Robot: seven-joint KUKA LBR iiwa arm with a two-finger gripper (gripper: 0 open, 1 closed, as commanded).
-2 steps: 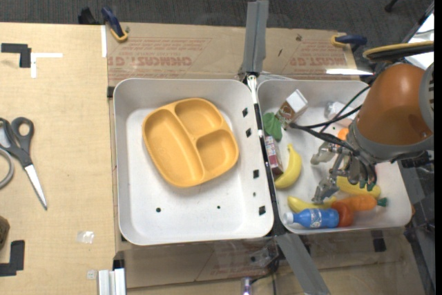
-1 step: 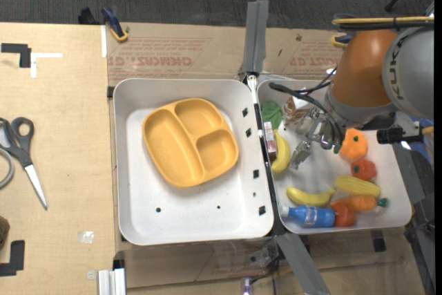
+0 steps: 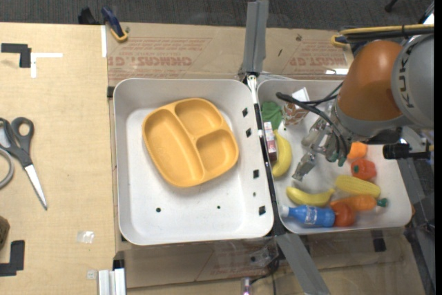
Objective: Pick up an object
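In the right bin [image 3: 397, 217] you have the pickable toys: one banana [image 3: 282, 154] along its left wall, a second banana [image 3: 309, 196] near the front edge, a blue bottle [image 3: 311, 216] at the front wall, a corn cob [image 3: 357, 185] toward the right side, and orange pieces [image 3: 360, 169] beside it. The tool [image 3: 309, 161] hangs over the bin's middle, between the two bananas, with nothing gripped; you cannot tell how far its fingers are parted. The left bin [image 3: 131, 204] carries a yellow divided plate [image 3: 190, 141]. Scissors [image 3: 25, 155] lie by the counter's [image 3: 55, 217] left edge.
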